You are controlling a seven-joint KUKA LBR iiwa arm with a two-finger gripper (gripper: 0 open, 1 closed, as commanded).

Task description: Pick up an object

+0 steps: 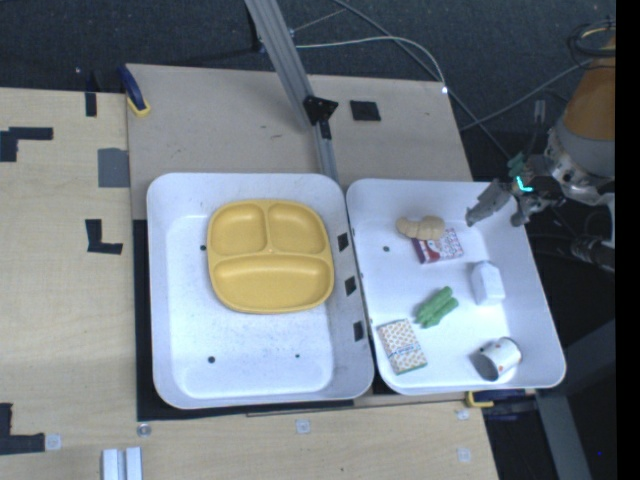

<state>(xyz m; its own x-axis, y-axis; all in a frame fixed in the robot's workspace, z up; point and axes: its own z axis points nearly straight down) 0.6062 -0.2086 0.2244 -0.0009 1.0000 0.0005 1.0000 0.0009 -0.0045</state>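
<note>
A divided plate (270,255) is sitting in the left bin (180,368). In the right bin (535,343), a potato-shaped piece (421,228) is lying farthest, a cup (497,358) nearest right, a patterned packet (401,345) nearest left.

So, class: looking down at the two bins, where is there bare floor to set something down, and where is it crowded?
Left bin: a bare strip lies below the yellow divided plate, toward the near rim. Right bin: bare floor in the upper left corner, above the potato-like piece. Its lower right is crowded: green toy, white block, checkered packet and small cup.

Green toy (436,307), white block (487,282), patterned packet (401,345), right bin (520,238)
</note>
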